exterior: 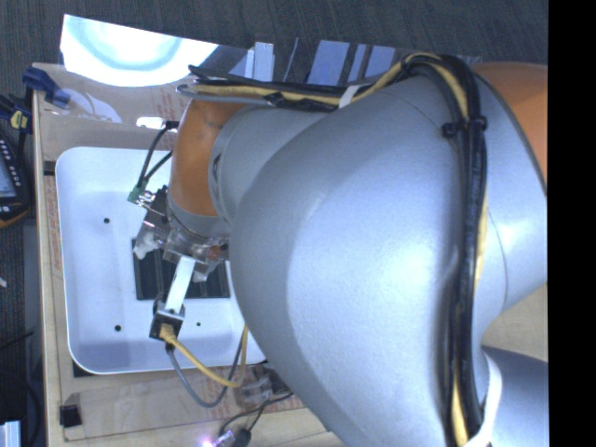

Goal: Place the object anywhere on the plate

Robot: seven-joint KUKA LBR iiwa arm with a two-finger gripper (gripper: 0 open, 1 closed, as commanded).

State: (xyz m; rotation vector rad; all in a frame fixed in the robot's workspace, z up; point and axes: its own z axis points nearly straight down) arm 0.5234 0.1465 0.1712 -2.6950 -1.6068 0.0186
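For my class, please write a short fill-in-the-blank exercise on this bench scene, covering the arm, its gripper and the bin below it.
1. Above its wrist, the grey arm wears a band whose colour is ____.
2. The gripper hangs over a shallow bin whose colour is ____.
3. The arm reaches into the view from the ____ side.

Missing words: orange; white; right.

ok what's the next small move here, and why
Probably raise the gripper straight up a little: it sits low over the shallow white bin, above a dark flat shape, and whether it holds anything cannot be seen.
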